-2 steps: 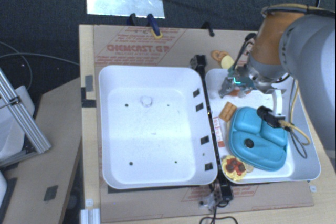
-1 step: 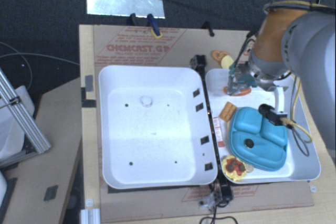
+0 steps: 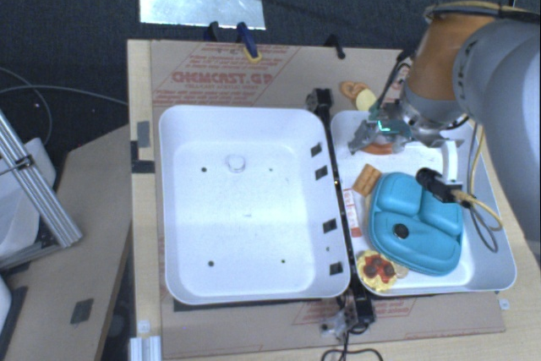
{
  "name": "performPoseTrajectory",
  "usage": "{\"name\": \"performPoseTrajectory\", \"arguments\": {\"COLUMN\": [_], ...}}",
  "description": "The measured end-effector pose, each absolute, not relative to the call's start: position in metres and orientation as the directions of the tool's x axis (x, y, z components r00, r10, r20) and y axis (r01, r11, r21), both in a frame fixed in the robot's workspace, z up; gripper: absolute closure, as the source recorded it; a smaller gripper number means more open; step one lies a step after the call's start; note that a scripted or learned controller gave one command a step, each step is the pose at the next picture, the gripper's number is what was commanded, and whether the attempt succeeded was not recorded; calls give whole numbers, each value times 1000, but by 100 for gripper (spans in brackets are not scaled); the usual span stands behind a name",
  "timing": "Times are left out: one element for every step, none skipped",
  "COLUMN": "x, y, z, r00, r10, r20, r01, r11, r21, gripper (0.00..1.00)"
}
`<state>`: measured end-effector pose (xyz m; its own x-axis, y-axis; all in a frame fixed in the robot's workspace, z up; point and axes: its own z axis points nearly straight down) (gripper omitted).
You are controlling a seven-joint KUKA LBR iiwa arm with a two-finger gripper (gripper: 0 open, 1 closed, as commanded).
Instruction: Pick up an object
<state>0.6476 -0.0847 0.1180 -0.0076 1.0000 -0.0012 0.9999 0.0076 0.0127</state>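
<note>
1. Your gripper (image 3: 378, 134) hangs low over the far-left part of the right bin (image 3: 494, 266); whether its fingers are parted or closed, you cannot tell from this slant, and nothing is visibly held between them.
2. Directly beneath the fingers lies a small orange-red item (image 3: 380, 150), the likeliest target; it appears close to the tips, contact unconfirmed.
3. Nearer the camera than the fingers sit a tan cracker-like piece (image 3: 367, 179) and a large blue container (image 3: 417, 222); a round pizza-like toy (image 3: 377, 270) rests at the bin's near corner.
4. Beyond the fingers, outside the bin, lies a yellow-and-brown piece (image 3: 358, 94) on the board; out of the working area, judged irrelevant.
5. The left bin (image 3: 254, 266) stands beside, across the divider from the fingers.
</note>
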Motion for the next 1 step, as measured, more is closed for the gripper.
{"name": "performPoseTrajectory", "arguments": {"x": [649], "y": [-84], "z": [129], "r00": [-9], "r10": [1000], "r20": [-1], "r01": [1000], "r11": [9], "r21": [17], "gripper": [100]}}
